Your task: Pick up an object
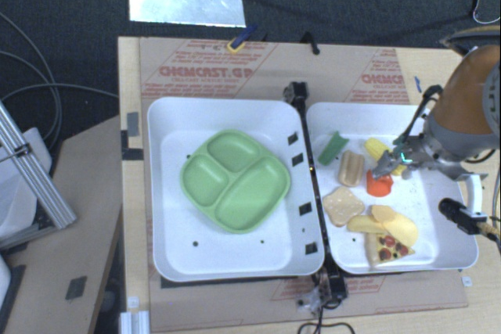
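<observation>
**Gripper down over the orange piece in the right bin**

Two white bins side by side on a cardboard-covered bench. In the left bin (168,246), a green divided plate (236,181), lying flat near the middle. In the right bin (450,246), a scatter of toy food: a green piece (334,146) near the dividing wall, a tan bun-like piece (351,167) just beside it, a yellow piece (376,148) toward the far side, a slice of bread (344,205) nearer the front, pale yellow slices (389,221) beside that, and a pizza slice (387,248) at the front edge.

Reaching in from the right, the grey and orange arm (470,109), with the gripper (385,170) lowered right over a small orange-red piece (380,184), between the bun and the yellow piece. Fingers apparently touching or just above that orange-red piece; too small and blurred to tell whether released or clenched, or whether anything sits between them.
</observation>
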Tool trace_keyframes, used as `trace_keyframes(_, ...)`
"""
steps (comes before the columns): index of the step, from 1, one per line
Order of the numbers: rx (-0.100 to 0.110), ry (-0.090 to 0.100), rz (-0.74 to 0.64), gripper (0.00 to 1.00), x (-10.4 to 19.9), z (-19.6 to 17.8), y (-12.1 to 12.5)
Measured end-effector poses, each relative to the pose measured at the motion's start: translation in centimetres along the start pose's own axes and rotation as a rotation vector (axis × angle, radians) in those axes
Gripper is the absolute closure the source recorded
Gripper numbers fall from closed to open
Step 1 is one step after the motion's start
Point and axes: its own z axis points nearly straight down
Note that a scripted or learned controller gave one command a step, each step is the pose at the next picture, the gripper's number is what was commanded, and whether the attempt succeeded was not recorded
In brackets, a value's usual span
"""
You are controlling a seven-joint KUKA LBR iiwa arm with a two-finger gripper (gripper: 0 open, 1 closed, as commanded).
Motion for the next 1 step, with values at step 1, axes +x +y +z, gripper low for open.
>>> trace_keyframes(1, -0.002, 0.001, -0.002, 0.0, 3.51, 4.44, 0.08)
